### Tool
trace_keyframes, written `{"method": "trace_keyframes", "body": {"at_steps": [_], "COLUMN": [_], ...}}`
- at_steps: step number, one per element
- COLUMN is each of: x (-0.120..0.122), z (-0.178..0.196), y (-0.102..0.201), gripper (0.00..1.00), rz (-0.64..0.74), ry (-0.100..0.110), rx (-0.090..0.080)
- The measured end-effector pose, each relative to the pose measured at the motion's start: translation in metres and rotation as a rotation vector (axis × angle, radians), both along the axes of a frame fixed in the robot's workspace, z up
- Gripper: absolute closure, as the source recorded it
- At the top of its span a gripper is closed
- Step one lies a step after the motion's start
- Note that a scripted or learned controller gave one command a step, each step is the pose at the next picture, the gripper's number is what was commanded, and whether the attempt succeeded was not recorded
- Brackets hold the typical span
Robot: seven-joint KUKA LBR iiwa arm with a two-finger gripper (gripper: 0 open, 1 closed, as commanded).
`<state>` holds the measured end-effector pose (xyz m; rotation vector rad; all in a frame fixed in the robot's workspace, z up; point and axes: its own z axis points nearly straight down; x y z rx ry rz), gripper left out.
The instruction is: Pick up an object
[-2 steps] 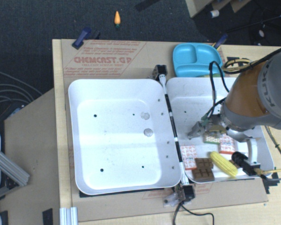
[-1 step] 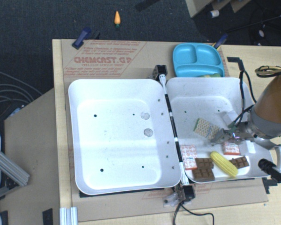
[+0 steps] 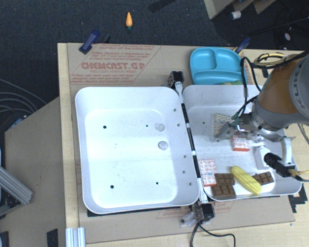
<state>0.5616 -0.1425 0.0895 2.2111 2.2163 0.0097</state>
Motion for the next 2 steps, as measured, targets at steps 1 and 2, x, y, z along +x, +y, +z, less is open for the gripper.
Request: {"method": "trace_keyframes", "body": {"at_steps": [1, 2], "x": [0.044, 0.09], "z": [-0.001, -0.004], "y": [-0.017, -0.057], "gripper": [0.0, 0.0], "rz": [0.0, -0.001], "ry": [0.003, 0.011], "rx": [0.0, 0.003]}}
